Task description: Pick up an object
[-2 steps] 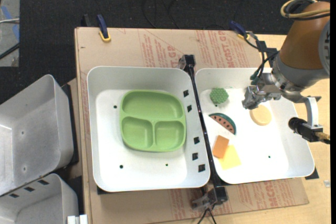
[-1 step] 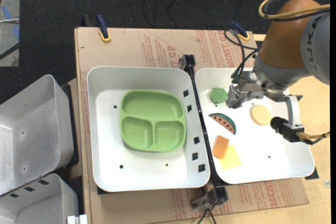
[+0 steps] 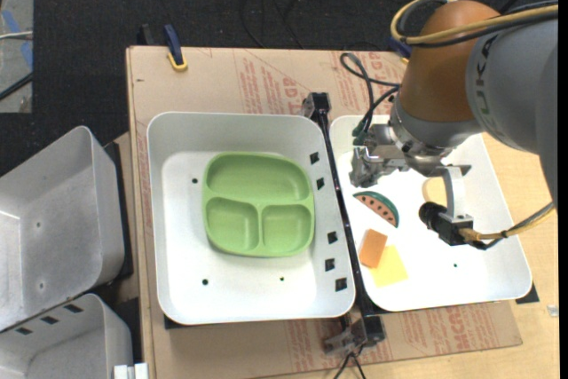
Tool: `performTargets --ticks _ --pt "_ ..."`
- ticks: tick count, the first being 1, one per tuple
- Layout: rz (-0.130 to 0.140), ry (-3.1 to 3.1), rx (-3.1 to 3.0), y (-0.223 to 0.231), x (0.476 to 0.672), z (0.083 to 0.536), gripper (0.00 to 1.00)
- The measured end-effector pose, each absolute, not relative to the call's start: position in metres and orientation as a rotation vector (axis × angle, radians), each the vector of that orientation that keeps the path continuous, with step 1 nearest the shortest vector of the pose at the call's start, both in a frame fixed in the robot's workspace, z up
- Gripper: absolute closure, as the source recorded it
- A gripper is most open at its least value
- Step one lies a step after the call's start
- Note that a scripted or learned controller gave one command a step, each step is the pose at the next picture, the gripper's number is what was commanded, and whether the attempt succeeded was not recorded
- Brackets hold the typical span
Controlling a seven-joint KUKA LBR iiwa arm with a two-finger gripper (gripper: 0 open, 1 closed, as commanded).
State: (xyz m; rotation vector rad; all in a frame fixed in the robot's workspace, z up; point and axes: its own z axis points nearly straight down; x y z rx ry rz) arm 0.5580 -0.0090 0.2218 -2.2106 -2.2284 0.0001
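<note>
Furthest left sits a shallow white plastic bin (image 3: 169, 217), and lying flat in it is a pale green plastic tray with three compartments (image 3: 259, 204), well apart from me across the black divider strip between the bins (image 3: 337, 209). I judge that tray too broad and flat to be a likely pick.

Right of the divider is the second shallow white bin (image 3: 497, 280), where my work lies. My claw (image 3: 368, 173) hangs over its upper left part, close beside the divider, and I cannot tell from here whether it is spread or closed; nothing shows between its tips.

Just below the claw, nearest to me, lies a small watermelon-slice toy, red with a green rind (image 3: 377, 207). Its long axis runs at a slant, from upper left to lower right. Further down lie a small orange block (image 3: 373, 248) and a flat yellow square piece (image 3: 390, 269), touching or overlapping each other, near the bin's left wall.

To the right of the slice a black and grey part of my wrist fitting (image 3: 448, 222) stands over the bin floor, with a pale rounded piece (image 3: 435, 188) partly hidden behind it.

My judgement: the slice is the one to take, a short drop down from where I am. The close divider wall is the hazard on my left; the floor to the right of the slice offers open room.
</note>
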Motion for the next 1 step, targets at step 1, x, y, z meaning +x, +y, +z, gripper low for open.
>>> performTargets --ticks 1 --pt "-0.004 -2.231 -2.212 0.0422 0.5566 0.2358 1.00"
